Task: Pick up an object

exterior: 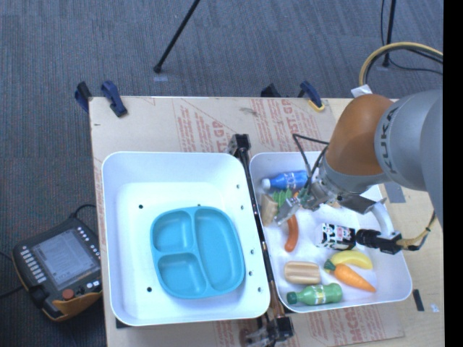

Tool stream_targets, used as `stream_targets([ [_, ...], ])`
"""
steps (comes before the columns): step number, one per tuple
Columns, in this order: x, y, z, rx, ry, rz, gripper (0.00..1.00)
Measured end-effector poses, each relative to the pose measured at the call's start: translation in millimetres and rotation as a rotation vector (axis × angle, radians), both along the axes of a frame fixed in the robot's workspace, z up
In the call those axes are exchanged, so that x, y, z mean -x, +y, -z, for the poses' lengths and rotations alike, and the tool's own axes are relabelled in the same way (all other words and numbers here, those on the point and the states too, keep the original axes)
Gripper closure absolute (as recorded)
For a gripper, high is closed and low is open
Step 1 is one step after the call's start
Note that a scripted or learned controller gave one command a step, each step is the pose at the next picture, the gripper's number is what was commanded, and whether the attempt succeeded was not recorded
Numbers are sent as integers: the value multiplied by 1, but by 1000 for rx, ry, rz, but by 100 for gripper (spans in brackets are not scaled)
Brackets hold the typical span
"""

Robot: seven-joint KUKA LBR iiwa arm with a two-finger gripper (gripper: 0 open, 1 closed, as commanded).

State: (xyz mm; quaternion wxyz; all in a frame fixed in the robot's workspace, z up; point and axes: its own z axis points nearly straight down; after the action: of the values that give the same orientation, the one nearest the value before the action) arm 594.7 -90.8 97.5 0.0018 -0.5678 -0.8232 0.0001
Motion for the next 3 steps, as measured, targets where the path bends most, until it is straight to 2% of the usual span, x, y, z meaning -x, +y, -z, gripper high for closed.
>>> stream_targets([
  [1,45,1,10,0,0,-51,0],
  [2,66,4,10,1,2,371,0],
  [3,65,4,1,0,3,375,100],
])
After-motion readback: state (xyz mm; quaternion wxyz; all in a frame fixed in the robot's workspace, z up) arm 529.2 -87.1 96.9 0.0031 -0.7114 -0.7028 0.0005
